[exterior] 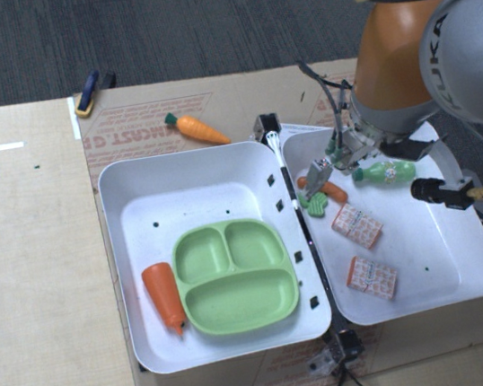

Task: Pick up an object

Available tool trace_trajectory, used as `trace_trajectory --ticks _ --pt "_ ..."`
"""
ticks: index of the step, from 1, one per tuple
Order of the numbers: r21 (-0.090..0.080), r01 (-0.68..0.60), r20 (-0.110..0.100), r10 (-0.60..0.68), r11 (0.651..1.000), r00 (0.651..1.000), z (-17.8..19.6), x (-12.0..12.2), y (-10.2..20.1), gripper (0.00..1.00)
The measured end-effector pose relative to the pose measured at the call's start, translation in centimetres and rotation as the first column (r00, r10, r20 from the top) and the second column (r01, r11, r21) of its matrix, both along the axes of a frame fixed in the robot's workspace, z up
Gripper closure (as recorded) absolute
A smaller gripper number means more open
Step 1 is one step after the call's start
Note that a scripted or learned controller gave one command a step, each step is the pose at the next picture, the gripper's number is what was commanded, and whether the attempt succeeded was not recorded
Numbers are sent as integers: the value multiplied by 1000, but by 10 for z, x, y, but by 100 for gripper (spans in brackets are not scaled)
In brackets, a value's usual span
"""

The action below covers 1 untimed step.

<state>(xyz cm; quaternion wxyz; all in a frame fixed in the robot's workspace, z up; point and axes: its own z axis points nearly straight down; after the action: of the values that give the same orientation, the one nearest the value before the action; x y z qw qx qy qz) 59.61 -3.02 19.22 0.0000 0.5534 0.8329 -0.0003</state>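
A toy carrot [198,129] lay on the cardboard [148,120] beyond the left bin's far edge; a blue clip [87,93] sat at the cardboard's far-left corner.

The arm [435,39] is cut off by the right edge and hides the right bin's [438,288] far corner

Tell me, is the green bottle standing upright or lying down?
Lying down. The green bottle rests on its side in the right bin.
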Motion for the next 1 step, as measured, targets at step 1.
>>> trace_trajectory --ticks 1 --pt "0 0 0 0 1000 1000 0 0 0 0"
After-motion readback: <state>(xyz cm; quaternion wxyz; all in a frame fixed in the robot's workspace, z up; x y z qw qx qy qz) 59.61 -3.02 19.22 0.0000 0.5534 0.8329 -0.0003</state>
